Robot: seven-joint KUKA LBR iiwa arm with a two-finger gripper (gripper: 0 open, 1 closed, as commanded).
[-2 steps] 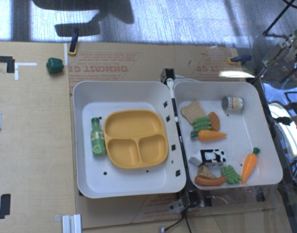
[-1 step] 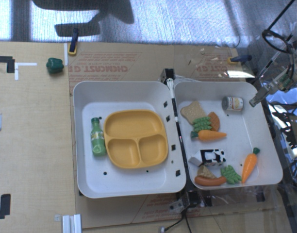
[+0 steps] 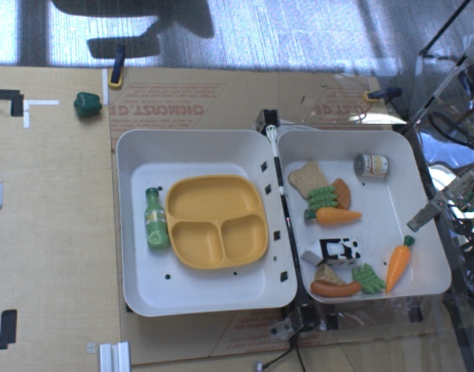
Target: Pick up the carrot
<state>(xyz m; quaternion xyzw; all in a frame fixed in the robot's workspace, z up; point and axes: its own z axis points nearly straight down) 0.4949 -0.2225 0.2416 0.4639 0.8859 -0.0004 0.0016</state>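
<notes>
Gripper (image 3: 424,216) at three o'clock of the right bin (image 3: 420,169), blurred into clutter at the frame edge; open or closed, impossible to tell. At five o'clock, clear of it: tilted carrot (image 3: 398,264). Second carrot (image 3: 339,216) mid-bin, bread slice (image 3: 307,178) above, tin can (image 3: 372,165) at one o'clock. Left bin (image 3: 136,231): yellow divided tray (image 3: 217,221), green bottle (image 3: 156,218) at nine o'clock.

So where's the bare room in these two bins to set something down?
Left bin: a strip of floor below the yellow divided plate. Right bin: the open middle between the can and the lower carrot. Crowded: around the bread slice and the sausage.
</notes>
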